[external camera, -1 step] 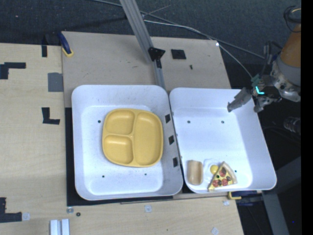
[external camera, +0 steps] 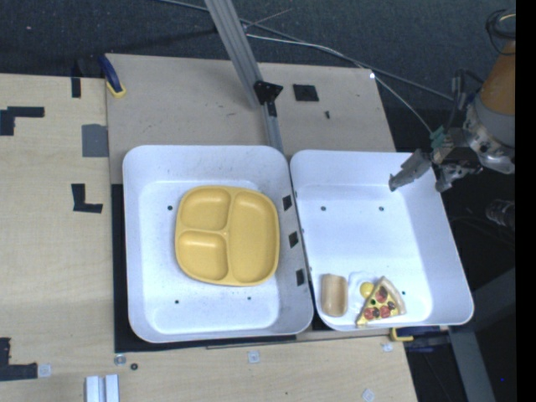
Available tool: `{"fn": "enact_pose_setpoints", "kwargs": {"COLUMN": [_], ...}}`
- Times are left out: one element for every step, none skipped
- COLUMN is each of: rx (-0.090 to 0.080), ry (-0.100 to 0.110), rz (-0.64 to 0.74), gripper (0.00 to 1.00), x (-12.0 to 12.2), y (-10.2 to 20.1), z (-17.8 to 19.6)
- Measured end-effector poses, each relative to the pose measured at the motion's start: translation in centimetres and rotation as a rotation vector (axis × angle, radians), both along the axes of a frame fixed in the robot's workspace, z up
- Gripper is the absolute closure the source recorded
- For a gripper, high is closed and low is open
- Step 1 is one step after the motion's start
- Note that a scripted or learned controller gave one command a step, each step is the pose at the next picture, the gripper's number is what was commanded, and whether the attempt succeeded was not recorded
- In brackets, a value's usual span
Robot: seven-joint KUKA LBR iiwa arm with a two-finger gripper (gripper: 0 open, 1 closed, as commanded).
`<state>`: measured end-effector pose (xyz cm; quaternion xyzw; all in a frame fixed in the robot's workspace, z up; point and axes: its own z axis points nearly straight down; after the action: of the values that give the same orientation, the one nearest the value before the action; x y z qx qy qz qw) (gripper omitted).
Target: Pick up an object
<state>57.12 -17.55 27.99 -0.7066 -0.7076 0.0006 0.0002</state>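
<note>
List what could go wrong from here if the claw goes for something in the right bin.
1. The pizza slice toy and the small tan piece lie close together by the right bin's near wall, so the claw may strike the wall or nudge one while reaching for the other.
2. The claw sits above the bin's far right rim, well away from both, so a straight descent would likely grasp nothing.

Even, bright overhead light washes out the white bins (external camera: 209, 162), shadows faint, the picture slightly soft.

arm: reaching in from right | end effector (external camera: 416, 172): tilted leftward
</note>
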Motion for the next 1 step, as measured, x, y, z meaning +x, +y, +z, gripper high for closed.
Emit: {"fn": "enact_pose_setpoints", "kwargs": {"rx": [0.001], "ry": [0.004], "rz": [-0.001], "gripper": [0.00], "x": [-1.04], "y": [-0.13], "z": [-5.09]}}
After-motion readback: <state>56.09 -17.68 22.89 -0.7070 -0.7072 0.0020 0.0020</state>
